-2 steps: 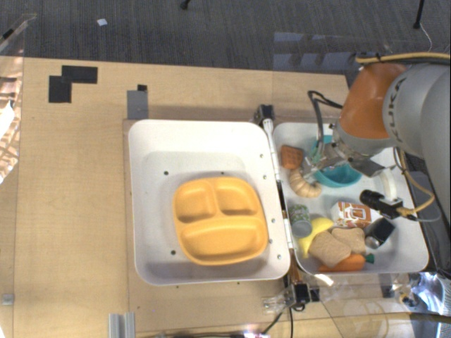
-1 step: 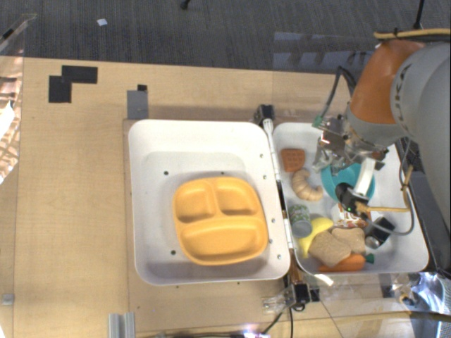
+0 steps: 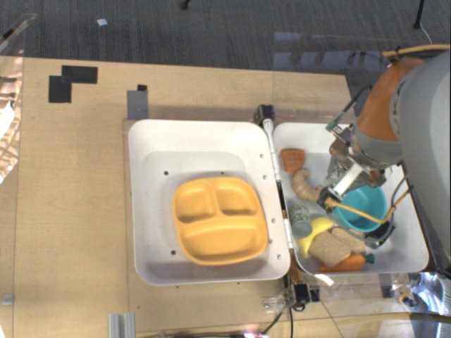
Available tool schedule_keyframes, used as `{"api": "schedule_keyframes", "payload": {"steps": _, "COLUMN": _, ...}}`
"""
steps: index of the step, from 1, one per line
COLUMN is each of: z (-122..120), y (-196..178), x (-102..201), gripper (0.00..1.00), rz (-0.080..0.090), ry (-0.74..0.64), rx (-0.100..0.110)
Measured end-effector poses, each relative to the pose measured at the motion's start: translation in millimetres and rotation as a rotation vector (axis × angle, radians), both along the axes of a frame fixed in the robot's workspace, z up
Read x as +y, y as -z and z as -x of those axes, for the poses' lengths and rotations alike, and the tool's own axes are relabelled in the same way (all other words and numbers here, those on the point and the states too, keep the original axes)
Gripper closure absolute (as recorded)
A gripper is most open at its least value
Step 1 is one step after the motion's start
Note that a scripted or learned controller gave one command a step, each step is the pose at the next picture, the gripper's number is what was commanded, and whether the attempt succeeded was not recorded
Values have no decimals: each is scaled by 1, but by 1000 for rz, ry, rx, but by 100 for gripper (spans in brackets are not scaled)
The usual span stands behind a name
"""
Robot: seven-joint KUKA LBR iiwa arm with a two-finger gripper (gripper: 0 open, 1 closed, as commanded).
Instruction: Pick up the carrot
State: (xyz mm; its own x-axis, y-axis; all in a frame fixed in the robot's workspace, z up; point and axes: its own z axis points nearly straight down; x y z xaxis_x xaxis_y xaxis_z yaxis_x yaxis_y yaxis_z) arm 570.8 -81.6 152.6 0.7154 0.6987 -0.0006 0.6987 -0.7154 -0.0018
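Approach step. Tool (image 3: 343, 169) hovers over the right bin (image 3: 315, 139); grip state: I cannot tell. Next: reposition over carrot (image 3: 344, 263), descend.

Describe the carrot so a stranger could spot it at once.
Find the right bin, beside the one holding the yellow plate. Along its bottom edge in the view, just under the slice of bread, lies the carrot. It alone is long and orange with a green tip.
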Motion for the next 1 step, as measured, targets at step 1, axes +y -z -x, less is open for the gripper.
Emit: {"api": "schedule_keyframes", "payload": {"steps": 1, "z": 18, "y": 44, "x": -24, "gripper": 100, "rz": 36, "ry": -622, "rx": -70}}
